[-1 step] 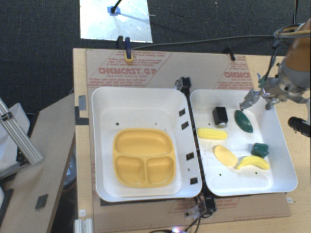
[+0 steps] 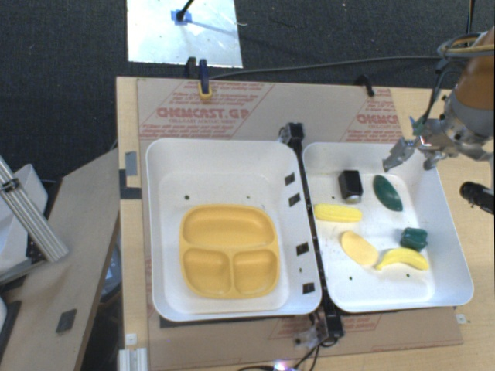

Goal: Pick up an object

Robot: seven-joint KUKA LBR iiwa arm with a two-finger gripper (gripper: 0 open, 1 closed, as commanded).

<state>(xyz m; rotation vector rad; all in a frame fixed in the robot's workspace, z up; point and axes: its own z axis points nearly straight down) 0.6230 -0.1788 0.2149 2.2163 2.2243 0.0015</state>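
Note:
In the right bin (image 2: 448, 284) lie a black block (image 2: 350, 185), a dark green oval piece (image 2: 388, 193), a yellow corn-like piece (image 2: 338, 213), a pale yellow oval piece (image 2: 359, 248), a small teal block (image 2: 414, 238) and a yellow banana (image 2: 403, 260). My gripper (image 2: 415, 153) hangs over the bin's far right part, above and right of the green oval piece. Its fingers are spread apart, with nothing between them.
The left bin (image 2: 166, 176) holds a yellow divided tray (image 2: 230, 250). A black hinge strip (image 2: 303, 207) runs between the bins. Cables cross the bench at the back, and a blue clamp (image 2: 203, 78) stands at the back edge.

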